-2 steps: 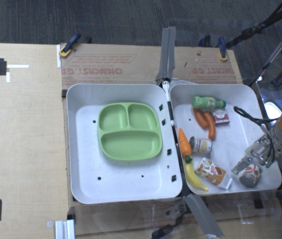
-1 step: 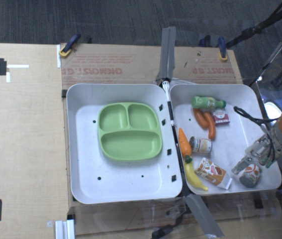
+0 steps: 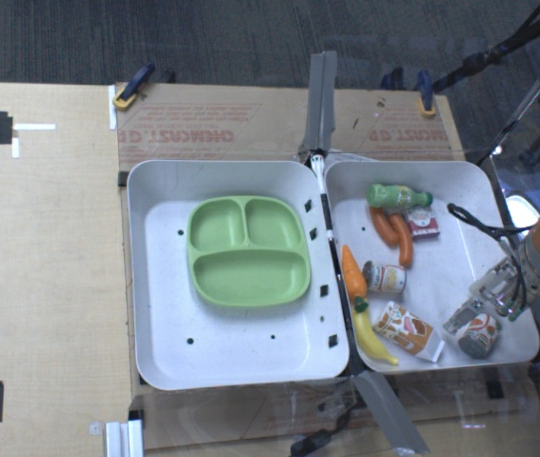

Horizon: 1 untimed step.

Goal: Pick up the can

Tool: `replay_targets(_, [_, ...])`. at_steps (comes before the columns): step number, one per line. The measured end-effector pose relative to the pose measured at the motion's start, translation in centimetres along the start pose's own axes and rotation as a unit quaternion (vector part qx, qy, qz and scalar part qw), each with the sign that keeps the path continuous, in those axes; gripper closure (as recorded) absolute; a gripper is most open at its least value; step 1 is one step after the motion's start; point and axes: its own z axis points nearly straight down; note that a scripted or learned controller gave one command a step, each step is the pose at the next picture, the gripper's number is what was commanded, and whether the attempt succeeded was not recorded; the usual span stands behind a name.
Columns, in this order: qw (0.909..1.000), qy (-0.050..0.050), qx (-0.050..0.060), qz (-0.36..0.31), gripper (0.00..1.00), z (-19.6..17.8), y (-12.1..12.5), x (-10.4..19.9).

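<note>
Right now our gripper [image 3: 484,305] hangs low at the right bin's [image 3: 338,255] near right corner, over a crumpled packet [image 3: 477,331]; how its grasping parts stand we cannot tell. The can [image 3: 385,278] lies on its side mid-bin, well apart to the gripper's left in the camera view, long axis running left-right, just beside the carrot [image 3: 352,272].

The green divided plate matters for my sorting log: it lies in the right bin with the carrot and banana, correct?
Wrong bin. In the camera view the green divided plate lies in the left bin; the carrot and banana are in the right bin.
</note>
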Motion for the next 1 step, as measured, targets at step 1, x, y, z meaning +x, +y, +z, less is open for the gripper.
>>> replay_targets(1, [1.0000, 0.000, 0.000, 0.000, 0.00, 0.00, 0.00, 0.00])
